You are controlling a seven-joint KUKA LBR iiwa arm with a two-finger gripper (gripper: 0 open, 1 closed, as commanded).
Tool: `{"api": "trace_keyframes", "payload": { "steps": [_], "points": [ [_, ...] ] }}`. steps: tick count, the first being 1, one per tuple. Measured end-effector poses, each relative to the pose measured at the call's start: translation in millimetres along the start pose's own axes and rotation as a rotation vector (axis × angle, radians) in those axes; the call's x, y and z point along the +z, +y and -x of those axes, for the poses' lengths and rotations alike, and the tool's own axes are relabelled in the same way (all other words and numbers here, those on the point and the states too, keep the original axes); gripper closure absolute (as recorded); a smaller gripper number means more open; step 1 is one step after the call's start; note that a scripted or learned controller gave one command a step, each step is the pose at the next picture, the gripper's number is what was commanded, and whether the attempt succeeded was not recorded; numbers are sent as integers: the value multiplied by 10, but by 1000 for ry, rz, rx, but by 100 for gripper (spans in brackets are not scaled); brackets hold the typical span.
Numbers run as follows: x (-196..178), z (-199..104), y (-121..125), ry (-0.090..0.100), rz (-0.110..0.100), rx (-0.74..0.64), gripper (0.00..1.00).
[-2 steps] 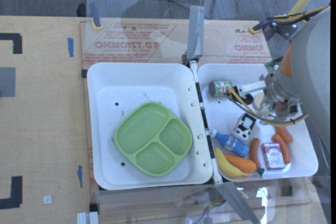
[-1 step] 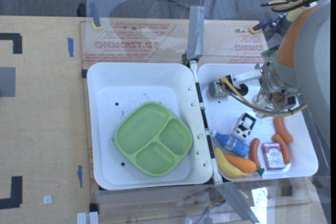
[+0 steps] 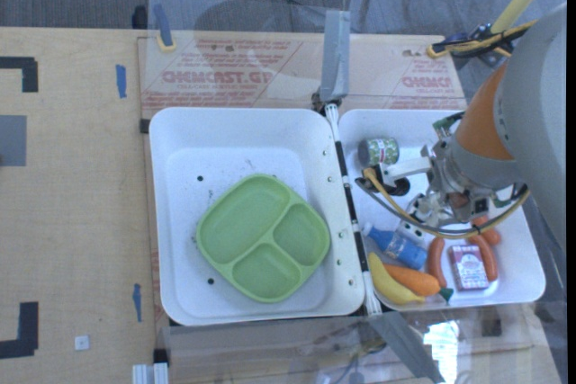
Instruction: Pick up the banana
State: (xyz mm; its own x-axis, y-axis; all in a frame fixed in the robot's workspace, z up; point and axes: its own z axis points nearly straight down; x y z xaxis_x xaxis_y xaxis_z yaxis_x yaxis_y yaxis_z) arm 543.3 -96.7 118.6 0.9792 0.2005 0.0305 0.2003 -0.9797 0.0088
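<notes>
Banana [image 3: 385, 281] is lying at the right bin's [image 3: 531, 283] near-left corner, touching the carrot [image 3: 416, 281]. Arm is reaching in from the right, gripper [image 3: 421, 213] hanging above the blue bottle [image 3: 398, 244]; grip state unclear. Cardboard [image 3: 225, 72] is reading "CHEMCAST GP".

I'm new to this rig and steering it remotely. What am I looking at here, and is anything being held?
This is one camera fixed above a bench, looking down at a slant. The grey arm with the orange band reaches in from the right; its gripper hangs over the right bin. I see nothing between its fingers. That bin holds a banana, a carrot, a blue bottle, a small can, sausages and a small red pack. The left bin holds a green divided plate.
</notes>
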Motion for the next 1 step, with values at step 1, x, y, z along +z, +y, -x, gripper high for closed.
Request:
{"api": "trace_keyframes", "payload": {
  "steps": [1],
  "points": [
    [-324, 532, 489, -32, -10, -67, 100]
  ]
}}
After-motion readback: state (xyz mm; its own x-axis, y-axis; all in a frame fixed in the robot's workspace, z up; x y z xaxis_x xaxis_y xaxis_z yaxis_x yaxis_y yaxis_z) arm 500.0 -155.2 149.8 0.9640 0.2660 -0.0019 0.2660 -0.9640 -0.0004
